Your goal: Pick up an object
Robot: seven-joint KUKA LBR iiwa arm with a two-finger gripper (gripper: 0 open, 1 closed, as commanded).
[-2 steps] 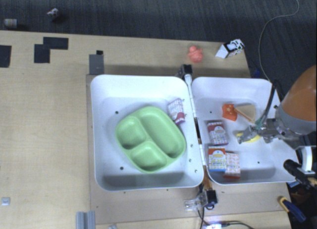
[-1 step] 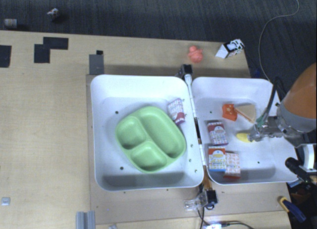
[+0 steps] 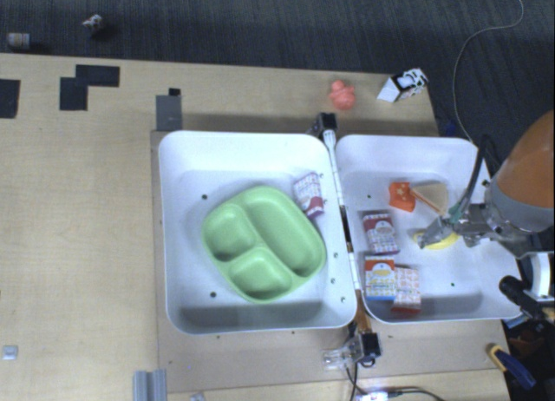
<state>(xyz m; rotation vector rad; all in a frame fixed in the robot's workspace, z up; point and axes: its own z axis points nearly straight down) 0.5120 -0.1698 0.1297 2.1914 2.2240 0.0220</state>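
Note:
My gripper (image 3: 446,227) reaches in from the right, low over the middle right of the right bin (image 3: 464,295). It sits right at a small yellow object (image 3: 439,241), which peeks out beneath it. To its left in that bin lie an orange block (image 3: 401,196), a tan wedge (image 3: 431,193), a red and white carton (image 3: 379,232) and two small printed cartons (image 3: 380,277) (image 3: 408,287) near the front wall. The left bin (image 3: 173,217) holds a green divided plate (image 3: 263,241) and a small red and white packet (image 3: 310,193).
The arm's grey wrist and orange band (image 3: 529,174) overhang the right bin's right side. A pink object (image 3: 342,94) and a white and black item (image 3: 403,84) lie on the bench behind the bins. A raised divider (image 3: 340,208) separates the two bins.

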